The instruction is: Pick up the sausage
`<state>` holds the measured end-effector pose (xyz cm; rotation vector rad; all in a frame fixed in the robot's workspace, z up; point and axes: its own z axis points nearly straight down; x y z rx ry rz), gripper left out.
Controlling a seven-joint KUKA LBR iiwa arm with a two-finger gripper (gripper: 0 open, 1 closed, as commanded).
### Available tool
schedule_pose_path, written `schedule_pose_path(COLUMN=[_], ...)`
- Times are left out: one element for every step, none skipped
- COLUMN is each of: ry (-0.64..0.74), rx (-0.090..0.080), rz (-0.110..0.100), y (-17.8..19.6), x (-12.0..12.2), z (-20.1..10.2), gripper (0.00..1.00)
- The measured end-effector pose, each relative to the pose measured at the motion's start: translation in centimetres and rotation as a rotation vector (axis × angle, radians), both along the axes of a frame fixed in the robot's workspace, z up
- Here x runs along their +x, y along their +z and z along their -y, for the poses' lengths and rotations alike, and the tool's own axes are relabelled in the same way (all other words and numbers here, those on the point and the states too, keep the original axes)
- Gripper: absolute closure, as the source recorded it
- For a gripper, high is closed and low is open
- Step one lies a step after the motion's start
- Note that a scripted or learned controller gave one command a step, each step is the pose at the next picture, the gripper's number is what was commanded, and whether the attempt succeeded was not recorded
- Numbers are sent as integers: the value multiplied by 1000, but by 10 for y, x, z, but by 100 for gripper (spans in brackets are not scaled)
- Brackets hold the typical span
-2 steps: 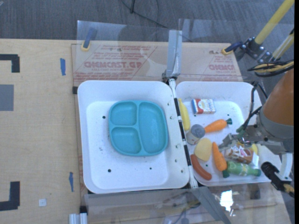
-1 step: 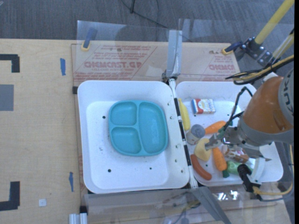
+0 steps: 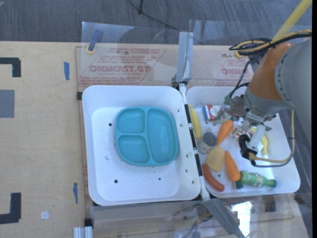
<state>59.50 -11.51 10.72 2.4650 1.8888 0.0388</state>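
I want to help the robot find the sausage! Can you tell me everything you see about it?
The sausage is a short, plump, reddish-brown tube with rounded ends, smooth and a little shiny like toy plastic. It lies flat and slanted on the floor of the right bin, in the near corner by the wall next to the other bin. A pale yellow lump sits just above it, close enough that they may be touching. An orange carrot lies close by on its right. Nothing is holding it.
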Motion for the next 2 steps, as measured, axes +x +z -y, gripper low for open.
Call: schedule_pose_path(ry=[-1, -28], rx=[-1, 2], rz=[18, 20], y=[0, 0], x=[-46, -49], z=[-9, -9], gripper=[0, 0])
